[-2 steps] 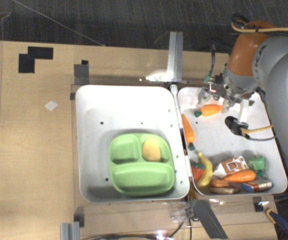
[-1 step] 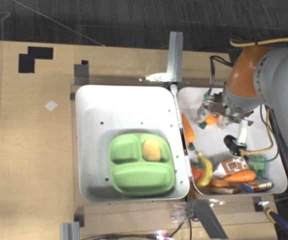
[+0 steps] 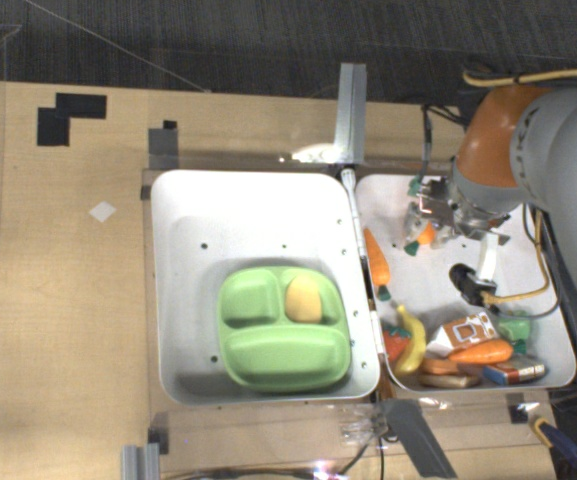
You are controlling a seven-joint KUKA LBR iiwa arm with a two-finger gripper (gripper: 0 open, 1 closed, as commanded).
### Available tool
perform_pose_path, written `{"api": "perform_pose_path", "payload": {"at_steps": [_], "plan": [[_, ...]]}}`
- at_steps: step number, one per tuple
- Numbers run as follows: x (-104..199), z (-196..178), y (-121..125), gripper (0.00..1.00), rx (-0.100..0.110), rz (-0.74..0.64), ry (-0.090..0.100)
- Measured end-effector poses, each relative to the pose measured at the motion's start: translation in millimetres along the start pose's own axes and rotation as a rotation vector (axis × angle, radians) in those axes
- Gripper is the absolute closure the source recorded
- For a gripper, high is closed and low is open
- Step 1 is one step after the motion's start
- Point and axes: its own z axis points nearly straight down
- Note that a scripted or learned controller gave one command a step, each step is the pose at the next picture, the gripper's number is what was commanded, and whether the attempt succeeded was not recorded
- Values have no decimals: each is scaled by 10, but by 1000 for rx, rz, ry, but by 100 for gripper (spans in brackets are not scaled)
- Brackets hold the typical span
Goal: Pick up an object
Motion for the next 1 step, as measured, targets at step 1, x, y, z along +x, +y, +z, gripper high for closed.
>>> {"api": "perform_pose_path", "payload": {"at_steps": [1], "plan": [[667,-825,240,100,14,-19,-5]]}}
